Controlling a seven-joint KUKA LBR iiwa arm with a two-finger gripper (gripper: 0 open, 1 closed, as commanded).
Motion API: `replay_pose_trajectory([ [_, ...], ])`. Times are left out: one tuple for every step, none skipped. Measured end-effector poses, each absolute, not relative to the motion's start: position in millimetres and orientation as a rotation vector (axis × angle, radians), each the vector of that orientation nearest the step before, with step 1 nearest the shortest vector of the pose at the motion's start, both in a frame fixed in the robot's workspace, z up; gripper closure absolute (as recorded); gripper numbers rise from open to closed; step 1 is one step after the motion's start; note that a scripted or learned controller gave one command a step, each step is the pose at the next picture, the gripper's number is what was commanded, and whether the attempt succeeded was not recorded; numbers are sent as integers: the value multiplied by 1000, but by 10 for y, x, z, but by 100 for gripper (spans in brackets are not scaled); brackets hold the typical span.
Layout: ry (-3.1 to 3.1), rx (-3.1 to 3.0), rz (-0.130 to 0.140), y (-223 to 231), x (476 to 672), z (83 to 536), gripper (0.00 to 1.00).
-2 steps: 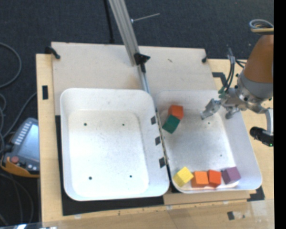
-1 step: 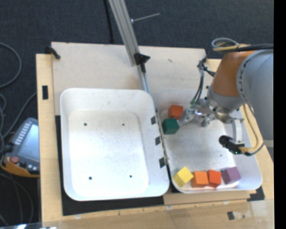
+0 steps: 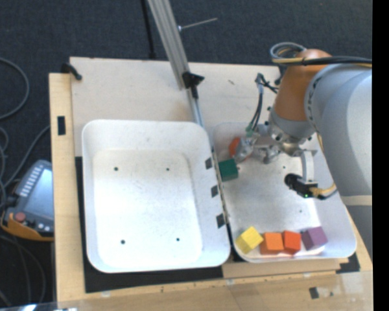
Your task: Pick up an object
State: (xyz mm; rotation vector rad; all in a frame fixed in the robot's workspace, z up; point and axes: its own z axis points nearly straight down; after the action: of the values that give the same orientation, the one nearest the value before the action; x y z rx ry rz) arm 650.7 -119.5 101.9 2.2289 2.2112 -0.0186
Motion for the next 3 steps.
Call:
replay_pose_trajectory([
  [2255,2245,-87,-1162,6696,982,0],
  [2237,2245,-65,-1158,6640,965,0],
  [2244,2244,-91,-1122,6684,964,0],
])
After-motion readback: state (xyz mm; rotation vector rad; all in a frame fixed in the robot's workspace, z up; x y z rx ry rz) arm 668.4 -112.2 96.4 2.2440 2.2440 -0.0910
